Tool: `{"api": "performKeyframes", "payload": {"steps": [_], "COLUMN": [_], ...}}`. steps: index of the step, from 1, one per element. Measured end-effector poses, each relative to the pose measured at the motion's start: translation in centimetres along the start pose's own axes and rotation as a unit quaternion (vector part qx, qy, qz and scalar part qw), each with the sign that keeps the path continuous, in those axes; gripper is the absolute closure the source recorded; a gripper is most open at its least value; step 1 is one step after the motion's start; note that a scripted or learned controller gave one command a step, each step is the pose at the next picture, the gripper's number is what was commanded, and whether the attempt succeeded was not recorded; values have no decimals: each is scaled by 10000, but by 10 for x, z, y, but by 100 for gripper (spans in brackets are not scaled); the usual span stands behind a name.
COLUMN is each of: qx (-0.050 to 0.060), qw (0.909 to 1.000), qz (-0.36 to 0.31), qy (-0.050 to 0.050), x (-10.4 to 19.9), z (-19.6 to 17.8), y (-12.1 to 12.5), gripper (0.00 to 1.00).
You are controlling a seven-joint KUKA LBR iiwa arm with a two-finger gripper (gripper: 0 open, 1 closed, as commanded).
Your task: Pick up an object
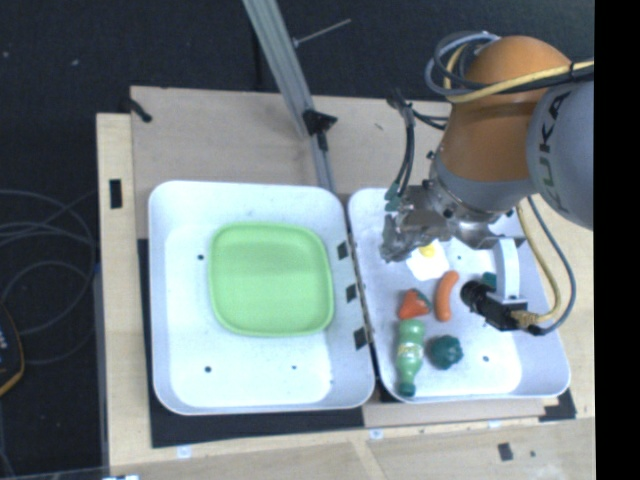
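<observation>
The arm's gripper (400, 240) hangs low over the right bin (545, 368), near that bin's far left corner, and from here I cannot tell how the jaws stand, since the wrist covers them. Just toward the bin's middle from the gripper lies a pale yellow-white piece (428, 263), the closest thing to it. Further toward the bin's near edge sit an orange carrot-like piece (446, 295), a small red and orange piece (412, 304), a green bottle (408, 356) and a dark green lump (443, 351). The left bin (180, 368) holds a green plate (270, 278). I would settle straight down over the pale piece, keeping well off the bin wall, and close only once it sits squarely between the jaws.
</observation>
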State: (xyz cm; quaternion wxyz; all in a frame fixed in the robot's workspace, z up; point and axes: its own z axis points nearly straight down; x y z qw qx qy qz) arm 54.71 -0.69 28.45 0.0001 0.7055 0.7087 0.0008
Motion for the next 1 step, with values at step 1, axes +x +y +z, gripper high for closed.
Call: {"api": "performKeyframes", "payload": {"steps": [1], "qx": [4], "qw": [10000], "qz": [4], "qy": [-1], "x": [56], "z": [5], "y": [-2], "gripper": [100]}}
